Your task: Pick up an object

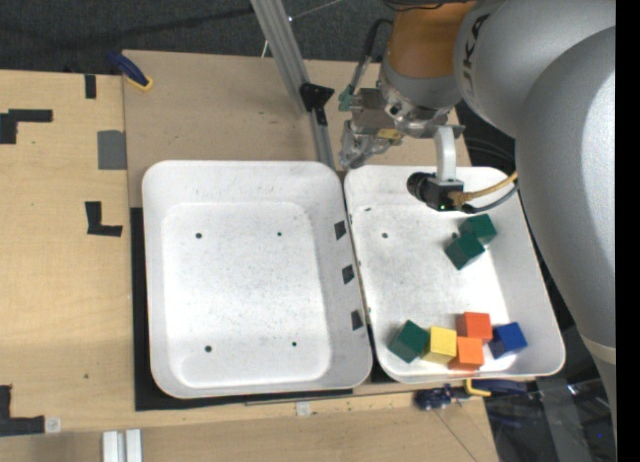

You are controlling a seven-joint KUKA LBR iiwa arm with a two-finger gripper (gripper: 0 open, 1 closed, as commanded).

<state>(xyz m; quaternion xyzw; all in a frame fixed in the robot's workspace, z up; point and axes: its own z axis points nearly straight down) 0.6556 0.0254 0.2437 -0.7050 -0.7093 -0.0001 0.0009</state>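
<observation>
My gripper (352, 153) hangs over the far left corner of the right bin (392, 270), just above its rim and beside the divide between the two bins. Nothing shows in it. Two dark green blocks (472, 240) lie together near the bin's right wall. Along the bin's near edge sits a cluster: a green block (408, 340), a yellow block (441, 342), two orange blocks (472, 338) and a blue block (508, 338). The gripper is well away from all of them.
The left bin (160, 250) lies beside the right one. A slanted metal pole (285, 40) with a black clamp stands just behind the gripper. A small black device (432, 189) with cables hangs below the wrist. The arm's grey body fills the right side.
</observation>
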